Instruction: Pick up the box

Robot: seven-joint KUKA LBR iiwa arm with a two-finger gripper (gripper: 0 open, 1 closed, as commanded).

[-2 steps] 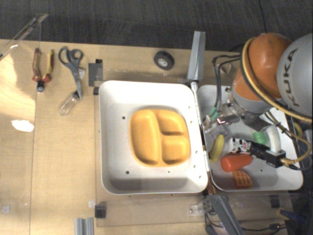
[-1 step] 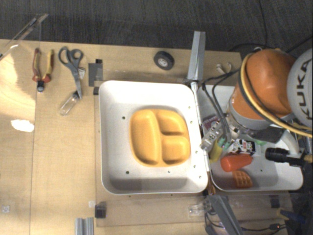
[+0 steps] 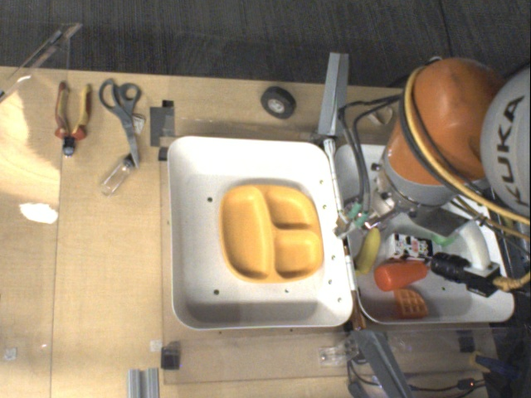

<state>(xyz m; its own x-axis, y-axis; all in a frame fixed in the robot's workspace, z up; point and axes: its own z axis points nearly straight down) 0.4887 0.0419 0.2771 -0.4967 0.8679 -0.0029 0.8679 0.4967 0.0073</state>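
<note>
Pincer (image 3: pixel 397 237) sits hidden under the arm (image 3: pixel 440 131), grip state unclear; box (image 3: pixel 412 245) peeks out just beside it.

I am looking down into a robotics lab or workshop. My arm (image 3: pixel 452 123), grey with an orange band and trailing cables, works over two white bins (image 3: pixel 187 222) on a plywood bench (image 3: pixel 91 264). Scissors (image 3: pixel 124 118), red-handled pliers (image 3: pixel 70 114) and a roll of black tape (image 3: pixel 279 101) lie along the back edge, above dark carpet (image 3: pixel 207 15).
</note>
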